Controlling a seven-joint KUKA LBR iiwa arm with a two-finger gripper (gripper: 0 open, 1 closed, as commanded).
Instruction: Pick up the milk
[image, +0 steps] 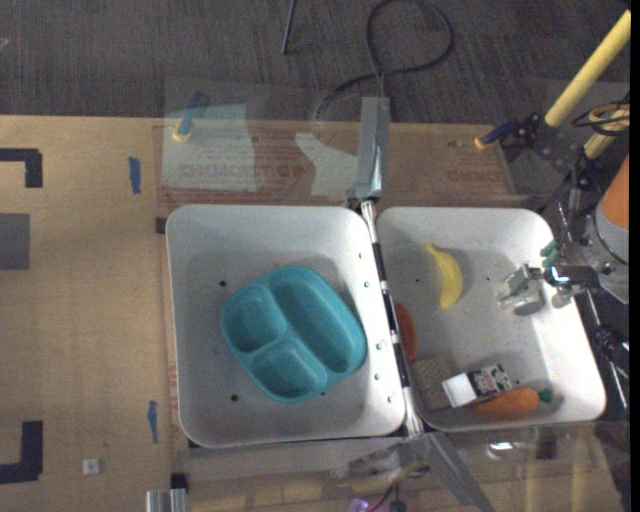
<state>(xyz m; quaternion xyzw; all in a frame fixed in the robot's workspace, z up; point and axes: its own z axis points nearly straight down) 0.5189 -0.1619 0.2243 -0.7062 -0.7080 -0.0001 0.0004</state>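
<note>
The small white milk carton (482, 384) lies on its side near the front of the right white bin (570, 350), touching an orange carrot (510, 402). The silver end effector (522, 287) hangs over the bin's right side, well apart from the carton, maybe spread open, pinching nothing.

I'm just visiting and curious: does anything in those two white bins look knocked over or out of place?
The milk carton lies on its side in the right bin, crowded against the carrot. The teal tray sits askew in the left bin. Nothing looks spilled.
</note>
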